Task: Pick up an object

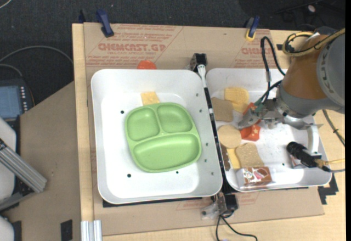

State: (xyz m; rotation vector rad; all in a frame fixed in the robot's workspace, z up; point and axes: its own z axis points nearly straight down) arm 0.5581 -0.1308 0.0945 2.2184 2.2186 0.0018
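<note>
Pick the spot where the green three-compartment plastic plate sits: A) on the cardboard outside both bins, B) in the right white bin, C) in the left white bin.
C: the green three-compartment plastic plate lies flat inside the left white bin, apart from the food pieces.

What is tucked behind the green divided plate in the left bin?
A small tan square piece pokes out at the far edge of the green plate in the left bin. Whether more of it lies under the plate is hidden.

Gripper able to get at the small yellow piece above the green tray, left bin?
Probably yes: the yellow piece lies bare beside the green tray, nothing over it; the gripper sits over the right bin.
</note>
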